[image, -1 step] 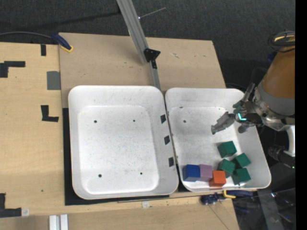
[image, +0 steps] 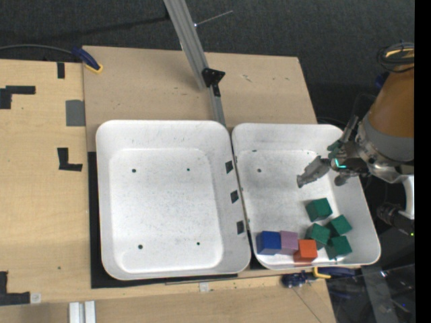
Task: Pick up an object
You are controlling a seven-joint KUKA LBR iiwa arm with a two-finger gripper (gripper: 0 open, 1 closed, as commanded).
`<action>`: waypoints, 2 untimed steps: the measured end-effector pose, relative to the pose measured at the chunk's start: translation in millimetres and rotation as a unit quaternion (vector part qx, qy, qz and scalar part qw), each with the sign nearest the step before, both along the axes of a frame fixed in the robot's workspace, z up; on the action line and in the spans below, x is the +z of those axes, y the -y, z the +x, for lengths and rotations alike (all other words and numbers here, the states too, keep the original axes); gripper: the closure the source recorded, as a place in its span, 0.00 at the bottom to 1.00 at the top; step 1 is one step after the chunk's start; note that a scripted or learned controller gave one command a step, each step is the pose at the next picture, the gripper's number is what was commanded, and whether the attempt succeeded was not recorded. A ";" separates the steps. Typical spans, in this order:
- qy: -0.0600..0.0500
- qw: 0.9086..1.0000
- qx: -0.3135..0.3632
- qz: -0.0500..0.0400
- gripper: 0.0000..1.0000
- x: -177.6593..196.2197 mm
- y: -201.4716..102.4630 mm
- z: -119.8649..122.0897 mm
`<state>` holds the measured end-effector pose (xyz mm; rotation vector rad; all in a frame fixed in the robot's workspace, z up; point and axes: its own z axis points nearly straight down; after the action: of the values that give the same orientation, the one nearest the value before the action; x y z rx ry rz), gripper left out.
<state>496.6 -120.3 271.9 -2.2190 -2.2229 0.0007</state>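
Observation:
My gripper (image: 322,161) hangs over the right side of the right bin (image: 283,140), its fingers (image: 310,174) spread open with nothing between them. Below it, in the bin's near right corner, lie several green blocks; the closest one (image: 318,209) sits just under the gripper, apart from it. Along the bin's front wall a blue block (image: 269,241), a purple block (image: 289,241) and an orange block (image: 307,249) stand in a row, touching each other.
The left bin (image: 161,140) sits beside the right one, sharing a raised rim. A slanted metal bar (image: 192,39) runs from the top of the view down to the bins' back edge. The arm's orange band (image: 397,106) is at the far right.

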 end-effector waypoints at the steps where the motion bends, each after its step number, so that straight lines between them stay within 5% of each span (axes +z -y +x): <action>1: -0.004 1.000 -0.001 0.000 0.00 -61.6 6.4 -1.0; 2: -0.003 1.000 -0.001 0.000 0.00 -114.6 6.6 7.9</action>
<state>504.6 -126.9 157.4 -2.2171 -2.2184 0.0065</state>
